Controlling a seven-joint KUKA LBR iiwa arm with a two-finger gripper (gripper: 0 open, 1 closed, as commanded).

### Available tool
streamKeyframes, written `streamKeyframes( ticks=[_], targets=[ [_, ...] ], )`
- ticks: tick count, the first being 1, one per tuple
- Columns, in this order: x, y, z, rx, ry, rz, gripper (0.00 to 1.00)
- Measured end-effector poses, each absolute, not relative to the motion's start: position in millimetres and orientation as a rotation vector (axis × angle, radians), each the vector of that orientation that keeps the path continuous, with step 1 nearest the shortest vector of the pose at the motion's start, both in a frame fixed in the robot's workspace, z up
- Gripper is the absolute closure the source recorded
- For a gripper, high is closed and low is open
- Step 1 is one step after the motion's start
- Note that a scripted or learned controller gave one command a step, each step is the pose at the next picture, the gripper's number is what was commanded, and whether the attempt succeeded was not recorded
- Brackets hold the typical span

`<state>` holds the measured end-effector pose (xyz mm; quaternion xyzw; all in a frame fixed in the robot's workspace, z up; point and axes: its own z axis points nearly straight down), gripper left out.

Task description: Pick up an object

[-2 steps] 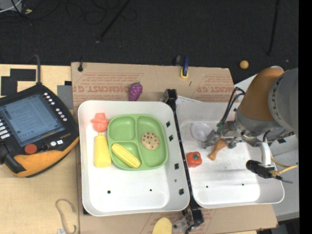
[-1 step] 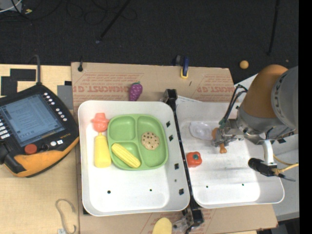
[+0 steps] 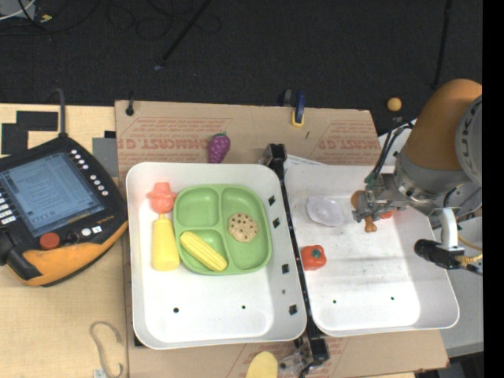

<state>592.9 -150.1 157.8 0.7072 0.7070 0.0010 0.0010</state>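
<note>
Arm: the grey KUKA arm (image 3: 441, 144) is reaching in from the right of the frame, bending down over the right bin (image 3: 378, 305).
Claw: the claw (image 3: 368, 211) is hovering low at the bin's upper middle; whether it is spread or closed, I cannot tell, and nothing is showing in its grip.
Nearest targets: a clear plastic cup (image 3: 327, 209) is lying just left of the claw; a red tomato-like toy (image 3: 313, 257) is sitting lower left, by the divider.
Left bin: the left bin (image 3: 205, 313) is carrying a green divided plate (image 3: 223, 228) with a cookie (image 3: 242, 227) and a corn cob (image 3: 204, 250), a yellow bottle (image 3: 164, 243) beside it.
Judgement: the claw is probably lining up on the cup, being closest.
</note>
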Motion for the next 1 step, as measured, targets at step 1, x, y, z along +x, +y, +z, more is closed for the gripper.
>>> streamKeyframes(
  ticks=[1],
  targets=[
    [592.4,-151.5,221.1,2.221,2.219,0.003,1.00]
  ],
)
